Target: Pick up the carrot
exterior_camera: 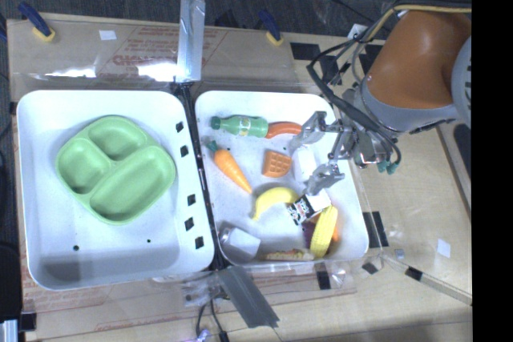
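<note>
While hand (315, 150) hangs open, carrot (230, 166) lies apart, leftward.

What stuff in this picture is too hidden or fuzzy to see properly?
- Camera view: the orange thing beside the green bottle has its right end behind the claw, so what it is stays unclear.
- The black-and-white packet is too small to read.
- The flat item at the right bin's front wall is partly hidden and blurred.
- The arm is cut off by the picture's right side.
- The carrot shows fully.
</note>
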`<control>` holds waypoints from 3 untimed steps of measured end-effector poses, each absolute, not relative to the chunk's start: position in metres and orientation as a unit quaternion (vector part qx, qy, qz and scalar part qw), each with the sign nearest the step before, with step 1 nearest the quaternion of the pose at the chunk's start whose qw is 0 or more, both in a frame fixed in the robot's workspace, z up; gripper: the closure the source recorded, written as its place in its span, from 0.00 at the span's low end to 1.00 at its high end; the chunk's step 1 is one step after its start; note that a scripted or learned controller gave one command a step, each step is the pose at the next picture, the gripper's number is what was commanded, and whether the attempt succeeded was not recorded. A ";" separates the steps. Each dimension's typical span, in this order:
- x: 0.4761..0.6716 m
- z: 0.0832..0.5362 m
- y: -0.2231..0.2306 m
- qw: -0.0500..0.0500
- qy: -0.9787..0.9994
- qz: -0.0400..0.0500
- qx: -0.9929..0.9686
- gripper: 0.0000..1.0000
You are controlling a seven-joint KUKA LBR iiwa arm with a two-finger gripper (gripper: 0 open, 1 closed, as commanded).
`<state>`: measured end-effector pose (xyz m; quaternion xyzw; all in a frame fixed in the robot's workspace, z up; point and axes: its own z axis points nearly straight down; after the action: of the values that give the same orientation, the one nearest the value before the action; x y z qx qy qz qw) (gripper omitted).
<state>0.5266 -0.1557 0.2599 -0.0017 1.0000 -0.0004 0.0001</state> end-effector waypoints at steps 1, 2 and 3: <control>0.516 0.091 -0.114 0.000 0.976 0.000 0.220 0.00; 0.517 0.101 -0.112 0.000 0.976 0.000 0.216 1.00; 0.518 0.111 -0.110 0.000 0.977 0.000 0.212 1.00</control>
<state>0.5178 -0.1104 0.1114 0.2116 0.9774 0.0001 0.0000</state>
